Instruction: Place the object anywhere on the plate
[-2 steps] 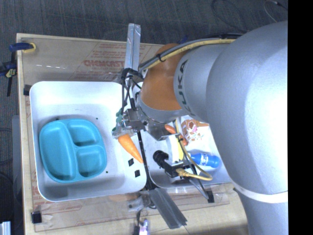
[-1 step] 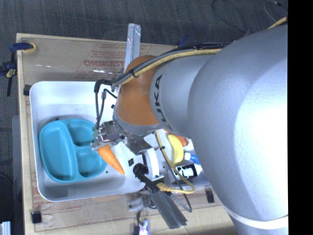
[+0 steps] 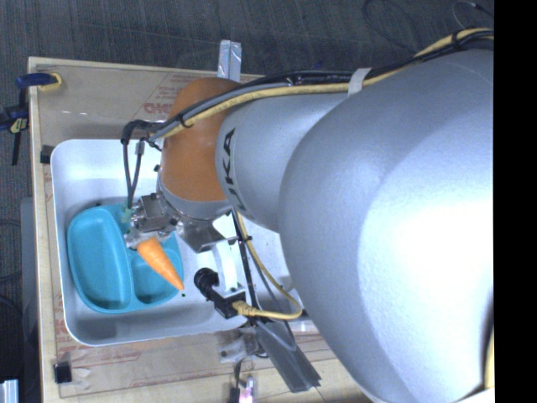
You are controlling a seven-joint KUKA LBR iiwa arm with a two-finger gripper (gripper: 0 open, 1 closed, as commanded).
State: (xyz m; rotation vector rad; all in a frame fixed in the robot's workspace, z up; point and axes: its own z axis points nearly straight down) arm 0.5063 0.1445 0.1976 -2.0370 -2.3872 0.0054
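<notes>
Carrot [image 3: 159, 261] lies over the blue divided plate [image 3: 101, 259], tip past the plate's right edge, top at the gripper [image 3: 144, 229]. I can't tell whether it's gripped. Plate sits in white bin [image 3: 71, 166].

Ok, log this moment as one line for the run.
gripper: above blue plate | carrot: at gripper, over plate | grasp: cannot tell | place: unconfirmed
</notes>
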